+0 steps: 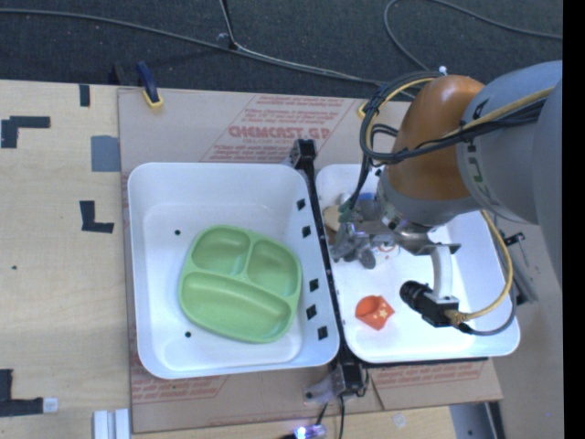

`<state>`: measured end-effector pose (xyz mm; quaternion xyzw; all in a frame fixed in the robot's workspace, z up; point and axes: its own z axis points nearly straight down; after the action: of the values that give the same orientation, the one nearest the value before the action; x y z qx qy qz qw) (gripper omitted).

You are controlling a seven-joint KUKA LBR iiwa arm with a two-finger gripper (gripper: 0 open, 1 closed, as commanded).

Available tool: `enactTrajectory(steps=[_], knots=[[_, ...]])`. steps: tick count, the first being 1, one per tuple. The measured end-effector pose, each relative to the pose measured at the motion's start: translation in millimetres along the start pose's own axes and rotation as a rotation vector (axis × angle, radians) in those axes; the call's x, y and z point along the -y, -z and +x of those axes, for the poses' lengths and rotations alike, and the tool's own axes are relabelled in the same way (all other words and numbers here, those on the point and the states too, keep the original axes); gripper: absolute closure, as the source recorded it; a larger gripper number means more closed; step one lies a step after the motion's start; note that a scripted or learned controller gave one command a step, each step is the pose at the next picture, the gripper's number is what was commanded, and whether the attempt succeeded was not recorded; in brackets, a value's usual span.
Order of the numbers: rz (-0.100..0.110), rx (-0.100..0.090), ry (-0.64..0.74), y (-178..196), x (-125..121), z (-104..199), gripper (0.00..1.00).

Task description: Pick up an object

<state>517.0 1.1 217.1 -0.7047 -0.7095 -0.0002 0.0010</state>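
Two bins: my arm (475, 144) is reaching down into the right bin (475, 337).
Claw (355, 243): I cannot tell.
Orange object (373, 311): lying just below my claw.
Green plate (241, 283): sitting leftward, left bin (146, 245).

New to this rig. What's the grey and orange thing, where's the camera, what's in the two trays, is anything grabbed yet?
The big grey shape with the orange band is a robot arm; it reaches in from the right of the picture. There is one camera, fixed above the bench and looking down at a slant on two shallow white bins set side by side on a cardboard sheet.

The left bin holds a green divided plate, lying flat. In the right bin a small orange-red object lies near the front, apart from the arm. The gripper is low over the back left part of that bin, among some small greyish items too cluttered to identify. Whether it has hold of anything cannot be told from this picture. A black fitting with a yellow cable hangs off the wrist.
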Motion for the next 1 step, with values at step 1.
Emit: enactTrajectory(steps=[1], knots=[[0.0,0.0,0.0,10.0,12.3,45.9,1.0]])
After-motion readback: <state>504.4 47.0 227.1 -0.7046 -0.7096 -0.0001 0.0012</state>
